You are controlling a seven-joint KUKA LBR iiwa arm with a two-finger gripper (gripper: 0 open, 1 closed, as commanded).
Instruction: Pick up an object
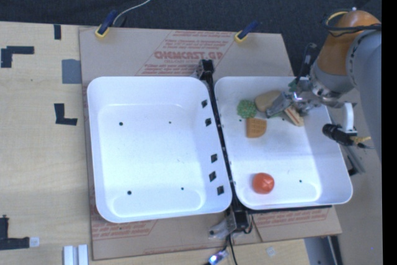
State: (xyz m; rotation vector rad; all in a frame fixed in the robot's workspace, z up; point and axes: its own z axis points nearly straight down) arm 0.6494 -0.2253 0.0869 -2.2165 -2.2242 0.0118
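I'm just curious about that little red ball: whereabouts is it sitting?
The red ball lies in the right bin, near its front edge, alone and well apart from the green piece and the orange piece farther back.

The gripper (286,107) is small and blurred where it hangs over the upper part of the right bin (322,192), and its tips merge with a tan object (268,99) and a light brown piece (296,117) below them, so contact there cannot be judged. The tan object is partly covered by the gripper, and its shape is unclear. The arm (350,53) is cut off at the right side of the view. The green object (246,108) is too blurred to identify. The desk (37,152) runs out of view at the left and bottom edges.
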